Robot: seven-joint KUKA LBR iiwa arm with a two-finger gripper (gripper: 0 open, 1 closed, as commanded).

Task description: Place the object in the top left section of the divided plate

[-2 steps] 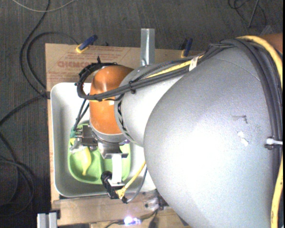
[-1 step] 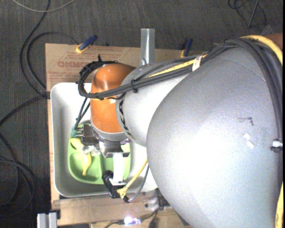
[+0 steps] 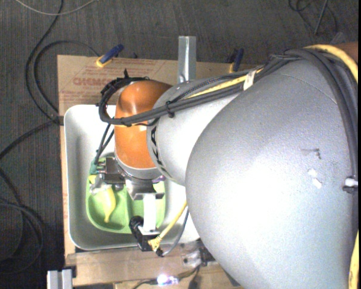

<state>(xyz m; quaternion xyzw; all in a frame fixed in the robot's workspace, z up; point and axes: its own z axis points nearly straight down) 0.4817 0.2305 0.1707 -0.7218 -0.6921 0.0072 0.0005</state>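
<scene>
Green divided plate (image 3: 97, 214) sits in the left white bin (image 3: 75, 161), with the yellow object (image 3: 108, 202) on its left part, just beside the pincer (image 3: 121, 182). Pincer opening cannot be told. Risk: the object settles across a divider, outside the top-left section.

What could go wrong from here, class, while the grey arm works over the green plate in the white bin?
1. The gripper hangs right beside the curved yellow object lying on the green divided plastic plate; a descent might knock it into the wrong section.
2. The big grey arm hides much of the plate from the camera, so where the object ends up may go unchecked.
</scene>
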